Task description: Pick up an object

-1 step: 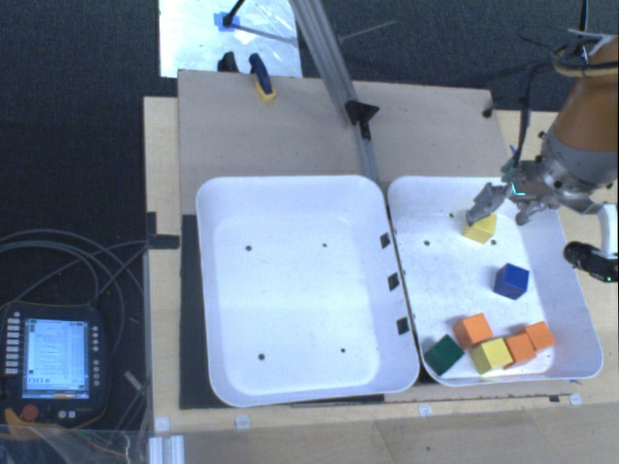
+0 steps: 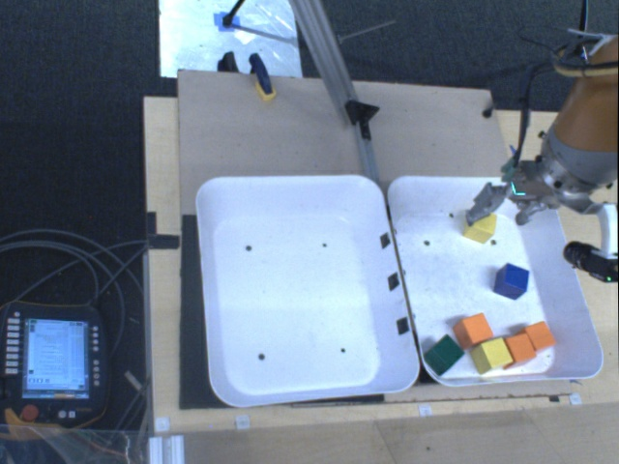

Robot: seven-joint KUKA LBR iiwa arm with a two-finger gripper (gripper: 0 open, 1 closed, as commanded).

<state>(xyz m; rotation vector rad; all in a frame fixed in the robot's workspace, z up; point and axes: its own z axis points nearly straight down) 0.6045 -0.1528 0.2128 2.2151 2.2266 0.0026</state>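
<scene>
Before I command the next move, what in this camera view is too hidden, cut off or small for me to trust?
- Gripper: whether it touches the yellow block below it; its fingers are small and blurred.
- Arm: cut off by the right edge past the orange band.
- Green block: sits at the right bin's near rim; whether it rests on the floor or leans on the wall is unclear.

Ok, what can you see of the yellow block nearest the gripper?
The yellow block is a small cube, plain and matte, sitting tilted on the floor of the right bin near its far end, apart from the other blocks. The gripper hovers just above and beside it; actual contact can't be made out.
</scene>
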